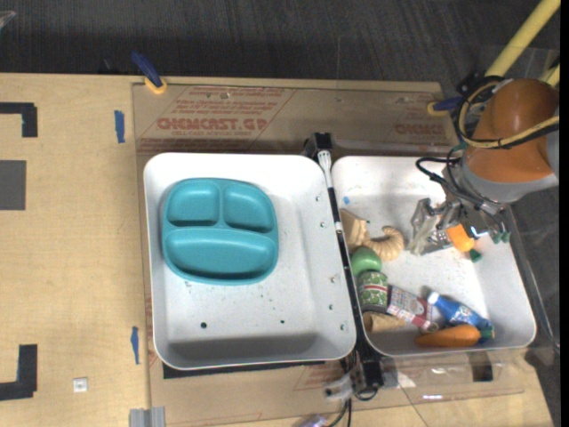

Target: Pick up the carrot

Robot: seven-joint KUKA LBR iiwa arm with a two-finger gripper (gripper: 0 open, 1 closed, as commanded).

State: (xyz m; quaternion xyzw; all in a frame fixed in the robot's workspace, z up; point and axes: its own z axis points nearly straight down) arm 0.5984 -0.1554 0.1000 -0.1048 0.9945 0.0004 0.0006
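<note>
Camera view shows the tool hanging low in the right bin, whether clenched or released cannot be told. The carrot lies well below it against the near wall, beside a blue tube, so reaching it likely means crossing clutter.

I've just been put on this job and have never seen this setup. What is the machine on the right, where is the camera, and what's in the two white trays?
This is one camera fixed above the bench, looking down at a slant. The grey arm with the orange band reaches in from the right; its claw hangs over the right bin. A small orange and green piece sits beside the claw; I can't tell whether it is held. The left bin holds a teal divided plate. The right bin holds a tan toy, a green bottle, a wrapper, a blue tube and the carrot, which lies by the near wall.
</note>
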